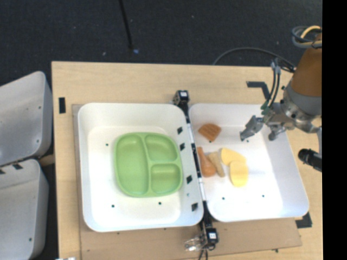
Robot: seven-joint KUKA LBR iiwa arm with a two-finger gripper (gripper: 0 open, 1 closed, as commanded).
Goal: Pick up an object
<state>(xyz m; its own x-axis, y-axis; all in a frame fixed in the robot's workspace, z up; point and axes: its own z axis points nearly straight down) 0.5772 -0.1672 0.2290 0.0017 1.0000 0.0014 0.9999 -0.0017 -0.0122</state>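
In the right bin (282,196) lie several food pieces. A brown bread-like piece (210,131) sits near the back left. An orange sausage-like piece (206,164) and a tan strip (217,164) lie by the left wall. Two yellow pieces (235,166) rest beside them toward the middle. My gripper (263,129) hangs over the bin's back right part, to the right of the brown piece and above the yellow ones. Its two fingers stand apart, open, with nothing between them.
The left bin (97,199) holds a green divided tray (147,163). A black clip-studded divider (191,156) joins the two bins. Cables (238,53) loop behind the right bin. Two white chair backs (21,161) stand at the far left.
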